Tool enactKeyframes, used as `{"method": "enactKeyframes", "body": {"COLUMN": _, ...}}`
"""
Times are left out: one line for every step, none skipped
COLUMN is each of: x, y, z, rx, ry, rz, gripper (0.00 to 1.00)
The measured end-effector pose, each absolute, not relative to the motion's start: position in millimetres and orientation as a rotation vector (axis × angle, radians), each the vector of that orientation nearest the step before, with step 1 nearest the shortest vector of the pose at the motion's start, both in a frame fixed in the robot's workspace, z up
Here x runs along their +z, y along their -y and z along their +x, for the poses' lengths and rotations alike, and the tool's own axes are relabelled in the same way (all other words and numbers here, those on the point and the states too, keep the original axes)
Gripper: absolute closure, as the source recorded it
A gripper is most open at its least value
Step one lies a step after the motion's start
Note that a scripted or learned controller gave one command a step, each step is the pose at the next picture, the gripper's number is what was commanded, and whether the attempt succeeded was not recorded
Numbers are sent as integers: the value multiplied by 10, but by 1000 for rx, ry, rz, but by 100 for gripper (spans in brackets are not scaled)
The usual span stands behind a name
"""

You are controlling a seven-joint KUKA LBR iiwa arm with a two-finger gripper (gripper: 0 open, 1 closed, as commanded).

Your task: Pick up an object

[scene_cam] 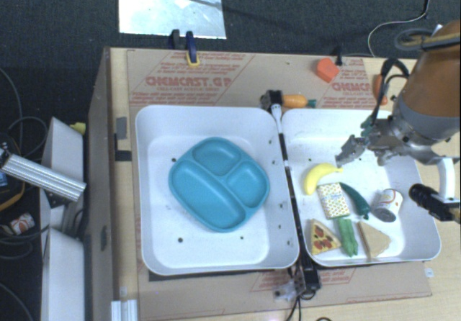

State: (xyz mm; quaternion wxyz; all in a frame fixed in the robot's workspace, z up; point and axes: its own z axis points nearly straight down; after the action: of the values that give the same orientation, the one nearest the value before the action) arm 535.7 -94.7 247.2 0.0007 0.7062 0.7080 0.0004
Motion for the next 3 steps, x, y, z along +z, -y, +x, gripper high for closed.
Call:
{"method": "enactKeyframes", "body": {"x": 1832, "y": 1064, "z": 5268, "rx": -1, "ry": -2223, "rz": 2220, "gripper": 0}}
{"method": "enactKeyframes", "body": {"x": 1085, "y": 935, "z": 5621, "rx": 0, "ry": -2225, "rz": 2219, "gripper": 0}}
{"method": "enactKeyframes", "body": {"x": 846, "y": 1170, "z": 6622, "rx": 2, "ry": -2224, "rz": 2215, "gripper": 0}}
